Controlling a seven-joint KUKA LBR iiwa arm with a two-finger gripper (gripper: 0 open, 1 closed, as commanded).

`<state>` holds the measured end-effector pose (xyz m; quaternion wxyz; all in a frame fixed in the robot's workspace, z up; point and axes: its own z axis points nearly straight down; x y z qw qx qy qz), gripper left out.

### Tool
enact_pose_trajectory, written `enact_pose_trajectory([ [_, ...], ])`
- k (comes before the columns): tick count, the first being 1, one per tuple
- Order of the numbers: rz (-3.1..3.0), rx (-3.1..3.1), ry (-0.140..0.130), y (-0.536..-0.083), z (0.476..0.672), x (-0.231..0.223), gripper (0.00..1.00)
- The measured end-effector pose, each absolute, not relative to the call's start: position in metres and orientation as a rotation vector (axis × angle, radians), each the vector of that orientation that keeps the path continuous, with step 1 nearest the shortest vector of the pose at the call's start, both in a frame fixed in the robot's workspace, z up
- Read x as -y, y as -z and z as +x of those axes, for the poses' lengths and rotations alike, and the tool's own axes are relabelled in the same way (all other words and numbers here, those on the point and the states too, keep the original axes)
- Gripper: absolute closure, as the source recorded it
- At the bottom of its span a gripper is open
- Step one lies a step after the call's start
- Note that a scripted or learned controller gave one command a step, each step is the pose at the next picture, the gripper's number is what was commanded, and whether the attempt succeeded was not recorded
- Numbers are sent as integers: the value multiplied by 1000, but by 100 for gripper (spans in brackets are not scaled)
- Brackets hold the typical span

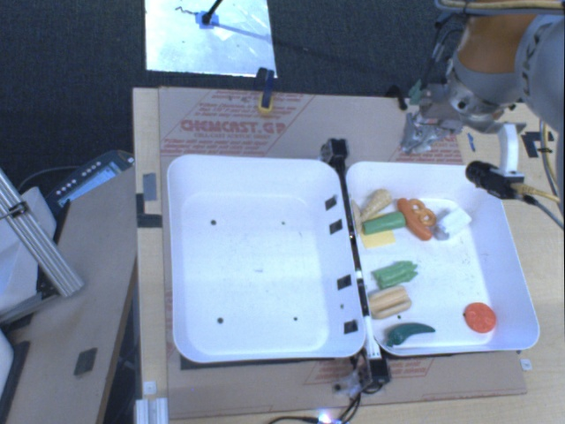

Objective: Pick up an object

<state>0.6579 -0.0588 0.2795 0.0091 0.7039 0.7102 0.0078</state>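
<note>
The right bin [503,237] holds several toy foods. A beige piece [375,203], a green block [384,223] on a yellow slab [378,239], an orange piece [417,217] and a white piece [450,223] lie toward its back. A light green pepper [395,273], a tan bread roll [389,301], a dark green chili [410,332] and a red-orange disc [479,317] lie nearer the front. My gripper [424,140] hangs above the cardboard just behind the right bin's back rim, apart from all the objects.
The left bin [256,254] sits beside the right one, joined by a black-clipped divider [349,246]. Cardboard [229,126] lies under both bins. A shiny sheet [207,25] lies at the back, and grey gear [53,228] stands at the left.
</note>
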Motion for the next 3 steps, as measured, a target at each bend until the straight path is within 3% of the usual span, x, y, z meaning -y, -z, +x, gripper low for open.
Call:
enact_pose_trajectory([
  [1, 2225, -2228, 7, -179, 606, 42, 100],
  [2, 2219, -2223, -2, -184, 609, 43, 0],
  [3, 2212, -2226, -6, -185, 646, 28, 0],
])
